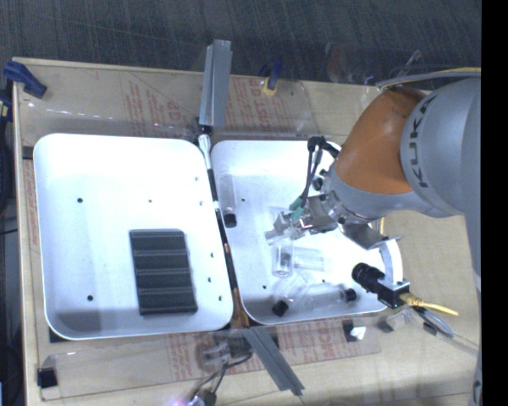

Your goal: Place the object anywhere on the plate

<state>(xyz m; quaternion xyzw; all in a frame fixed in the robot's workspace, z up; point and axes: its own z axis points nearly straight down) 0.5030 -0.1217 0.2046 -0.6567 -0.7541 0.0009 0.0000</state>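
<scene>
**Op 1:** Dark carpet behind, pale wood surface [110, 91] w/ two white bins side by side. Left bin [59, 167] has the dark ribbed plate [162, 271] lying flat, toward its front. Right bin [254, 163] holds see-through clutter: a small clear cup-like thing [282, 260], more clear bits near the front wall, plus a small dark piece [229, 219] by the divider.

**Op 2:** Arm status?

**Op 1:** Gripper [298, 221] is low over the right bin, just above and beside the clear cup. Fingers: can't tell if spread or pinched, too much glare and wrist bulk. Nothing visibly between them, so I wouldn't count it as holding anything.

**Op 2:** So still the pick step, imo.

**Op 1:** Agreed. Object's in the right bin, well apart from the plate. To do it well: centre on one item only, prob the cup, come straight down so the neighbours aren't nudged, close gently since clear plastic likely slips or flexes.

**Op 2:** Then?

**Op 1:** Lift clear of the divider wall before crossing left, release low over the plate's middle. Ribs may let a round thing roll.
</scene>
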